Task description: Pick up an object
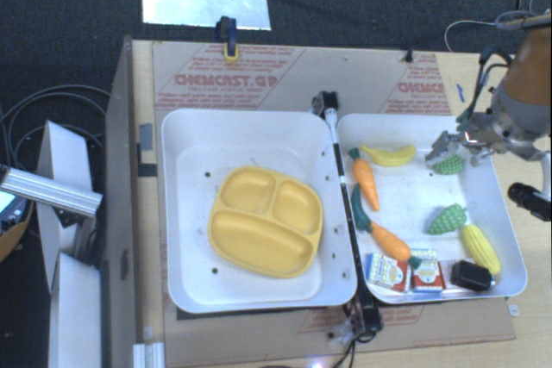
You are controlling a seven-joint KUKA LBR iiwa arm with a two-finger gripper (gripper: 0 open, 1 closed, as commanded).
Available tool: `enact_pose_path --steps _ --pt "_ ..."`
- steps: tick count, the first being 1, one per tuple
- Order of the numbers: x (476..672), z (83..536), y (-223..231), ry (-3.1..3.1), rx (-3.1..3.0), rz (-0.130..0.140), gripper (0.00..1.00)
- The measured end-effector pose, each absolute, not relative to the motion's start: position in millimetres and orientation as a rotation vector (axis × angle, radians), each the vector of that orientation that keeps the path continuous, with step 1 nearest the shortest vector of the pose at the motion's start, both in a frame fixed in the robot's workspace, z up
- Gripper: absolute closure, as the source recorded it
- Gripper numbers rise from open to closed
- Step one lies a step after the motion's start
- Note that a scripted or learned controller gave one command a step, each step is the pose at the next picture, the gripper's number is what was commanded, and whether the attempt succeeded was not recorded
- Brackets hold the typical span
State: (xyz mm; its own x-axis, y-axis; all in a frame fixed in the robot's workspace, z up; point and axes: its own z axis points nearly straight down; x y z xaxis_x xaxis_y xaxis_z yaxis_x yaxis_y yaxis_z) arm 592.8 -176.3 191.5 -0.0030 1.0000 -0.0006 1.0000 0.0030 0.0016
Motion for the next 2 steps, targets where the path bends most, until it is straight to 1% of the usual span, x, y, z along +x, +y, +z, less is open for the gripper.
enact_pose_path --steps 1,2 --pt "602.9 145.7 -90.2 2.237 2.211 0.003 0.0" --pt "588.6 81.3 -82.6 2.224 2.222 -0.002 0.0"
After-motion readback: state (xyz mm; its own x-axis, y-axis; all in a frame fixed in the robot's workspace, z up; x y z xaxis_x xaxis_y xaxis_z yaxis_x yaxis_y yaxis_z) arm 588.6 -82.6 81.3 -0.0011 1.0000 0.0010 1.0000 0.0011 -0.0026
